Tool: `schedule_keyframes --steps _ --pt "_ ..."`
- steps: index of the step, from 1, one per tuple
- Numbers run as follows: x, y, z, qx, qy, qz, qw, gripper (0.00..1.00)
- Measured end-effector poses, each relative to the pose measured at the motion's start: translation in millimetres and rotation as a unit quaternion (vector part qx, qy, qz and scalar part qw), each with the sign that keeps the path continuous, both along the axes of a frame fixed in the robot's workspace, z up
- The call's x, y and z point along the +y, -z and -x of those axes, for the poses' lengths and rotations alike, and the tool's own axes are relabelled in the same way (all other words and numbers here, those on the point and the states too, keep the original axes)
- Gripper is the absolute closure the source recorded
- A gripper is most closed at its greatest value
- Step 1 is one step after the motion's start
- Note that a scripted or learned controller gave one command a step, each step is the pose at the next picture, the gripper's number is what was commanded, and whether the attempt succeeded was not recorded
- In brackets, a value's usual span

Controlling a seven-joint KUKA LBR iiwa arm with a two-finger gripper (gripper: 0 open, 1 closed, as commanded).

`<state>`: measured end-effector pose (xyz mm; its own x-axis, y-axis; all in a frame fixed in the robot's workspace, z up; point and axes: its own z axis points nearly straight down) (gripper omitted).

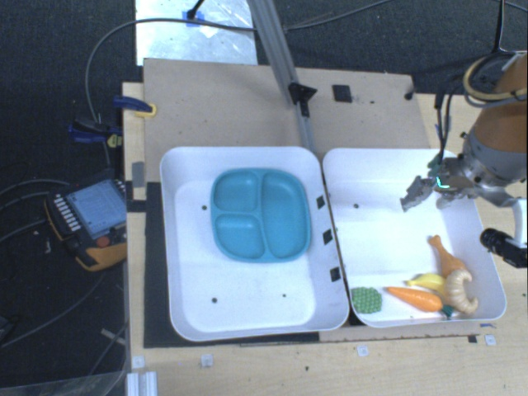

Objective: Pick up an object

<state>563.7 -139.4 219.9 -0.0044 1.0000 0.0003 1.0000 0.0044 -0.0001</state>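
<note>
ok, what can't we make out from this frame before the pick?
- gripper: blurred and small in the camera view; finger state unreadable.
- arm: cut off by the right edge.
- toy pile in the right bin's near corner: items overlap, so the drumstick, carrot and yellow piece partly hide each other.
- green item: too small to identify.

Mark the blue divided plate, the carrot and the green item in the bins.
blue divided plate (262, 214): camera view, on the ridge between its compartments.
carrot (415, 298): camera view, middle of the orange body.
green item (367, 300): camera view, centre of its bumpy top.
</note>
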Motion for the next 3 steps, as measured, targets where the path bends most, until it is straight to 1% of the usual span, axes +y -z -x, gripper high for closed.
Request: schedule_keyframes --steps 1,2,3 --pt "0.0 -0.9 -0.6 -0.001 0.0 0.0002 1.0 0.0" --pt "0.1 40.5 -3.5 0.0 0.001 0.0003 1.0 0.0" --pt "9.8 92.4 0.9 0.001 0.002 -0.0001 1.0 0.0"
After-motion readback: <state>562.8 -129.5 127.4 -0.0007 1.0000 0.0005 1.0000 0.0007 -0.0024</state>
